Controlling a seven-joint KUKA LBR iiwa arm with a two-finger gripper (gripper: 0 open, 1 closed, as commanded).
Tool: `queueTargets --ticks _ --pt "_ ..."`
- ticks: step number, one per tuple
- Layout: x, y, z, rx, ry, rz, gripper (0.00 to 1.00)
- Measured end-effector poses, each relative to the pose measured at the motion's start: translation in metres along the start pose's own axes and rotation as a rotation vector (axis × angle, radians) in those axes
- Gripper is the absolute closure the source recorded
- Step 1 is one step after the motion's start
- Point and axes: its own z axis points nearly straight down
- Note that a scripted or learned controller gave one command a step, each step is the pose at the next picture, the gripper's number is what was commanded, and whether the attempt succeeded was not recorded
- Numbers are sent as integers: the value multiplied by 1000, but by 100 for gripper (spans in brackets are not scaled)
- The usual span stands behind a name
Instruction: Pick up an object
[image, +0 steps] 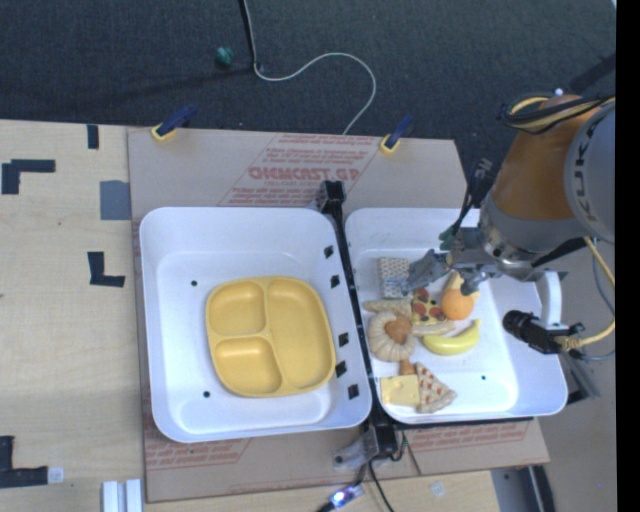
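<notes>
You have two white bins: the left bin (160, 300) and the right bin (500, 385). The left bin holds one yellow divided plate (268, 335) with three compartments. In the right bin you can count one banana (452, 341), one orange (459, 303), one pizza slice (432, 386), one cheese wedge (400, 391), one round pastry (391, 335) and one small patterned packet (393, 273). Further small pieces by the orange are too cluttered to count.

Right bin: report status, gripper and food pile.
Gripper low over right bin, at the food pile. Orange, banana beside it, nothing seen held. Yellow tray alone in left bin.
</notes>
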Motion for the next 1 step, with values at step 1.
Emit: queueTargets --ticks 1 --pt "0 3 -7 -13 -1 -3 0"
